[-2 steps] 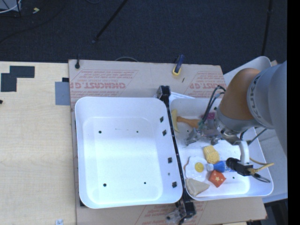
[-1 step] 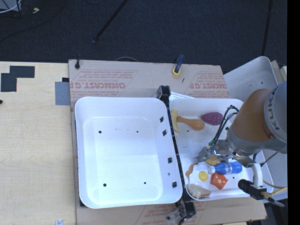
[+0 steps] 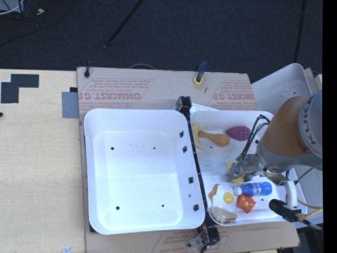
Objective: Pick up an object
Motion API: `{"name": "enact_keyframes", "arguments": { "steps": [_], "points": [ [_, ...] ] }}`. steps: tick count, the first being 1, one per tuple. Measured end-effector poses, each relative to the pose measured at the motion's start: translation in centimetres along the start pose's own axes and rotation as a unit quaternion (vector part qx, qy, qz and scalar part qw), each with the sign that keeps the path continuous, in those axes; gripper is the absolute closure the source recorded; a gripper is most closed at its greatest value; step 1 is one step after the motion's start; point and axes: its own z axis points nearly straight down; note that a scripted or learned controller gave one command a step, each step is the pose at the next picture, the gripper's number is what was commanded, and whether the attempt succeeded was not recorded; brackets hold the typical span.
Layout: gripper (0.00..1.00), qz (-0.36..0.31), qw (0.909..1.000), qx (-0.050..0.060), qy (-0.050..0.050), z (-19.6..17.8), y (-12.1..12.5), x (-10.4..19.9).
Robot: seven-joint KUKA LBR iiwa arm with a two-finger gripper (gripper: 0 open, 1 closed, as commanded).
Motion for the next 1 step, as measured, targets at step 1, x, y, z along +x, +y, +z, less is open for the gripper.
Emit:
{"name": "enact_keyframes", "arguments": {
  "steps": [1],
  "points": [
    [1.0,-0.008,0.9999,-0.007,0.001,-9.58,5.19,7.84]
  ]
}}
